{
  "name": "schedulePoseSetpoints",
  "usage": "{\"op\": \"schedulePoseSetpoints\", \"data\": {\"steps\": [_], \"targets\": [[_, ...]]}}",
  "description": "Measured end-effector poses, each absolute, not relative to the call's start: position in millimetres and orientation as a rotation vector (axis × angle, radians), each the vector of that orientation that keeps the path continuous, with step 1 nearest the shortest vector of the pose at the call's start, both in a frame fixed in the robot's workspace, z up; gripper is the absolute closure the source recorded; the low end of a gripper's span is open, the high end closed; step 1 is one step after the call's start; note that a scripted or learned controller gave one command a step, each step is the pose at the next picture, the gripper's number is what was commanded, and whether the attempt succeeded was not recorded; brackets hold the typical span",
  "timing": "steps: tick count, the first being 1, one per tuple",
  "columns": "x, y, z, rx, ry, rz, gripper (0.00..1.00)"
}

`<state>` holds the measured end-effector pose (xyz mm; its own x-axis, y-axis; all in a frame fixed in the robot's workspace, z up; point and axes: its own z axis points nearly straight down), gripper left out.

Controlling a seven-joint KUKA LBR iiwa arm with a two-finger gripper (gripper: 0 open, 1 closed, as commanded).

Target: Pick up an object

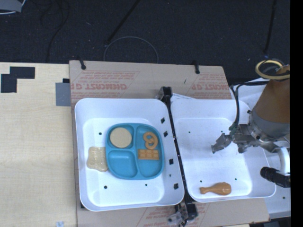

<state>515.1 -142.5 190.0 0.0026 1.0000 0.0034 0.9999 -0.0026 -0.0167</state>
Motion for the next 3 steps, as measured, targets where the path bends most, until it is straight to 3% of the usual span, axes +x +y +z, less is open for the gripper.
{"op": "schedulePoseSetpoints", "data": {"steps": [1, 2, 3], "targets": [[518.1, -143, 197, -2.219, -2.218, 0.003, 0.0], [524.6, -148, 148, -2.218, -2.217, 0.006, 0.0], [513.4, -148, 90, -2.216, -2.214, 0.007, 0.0]]}}
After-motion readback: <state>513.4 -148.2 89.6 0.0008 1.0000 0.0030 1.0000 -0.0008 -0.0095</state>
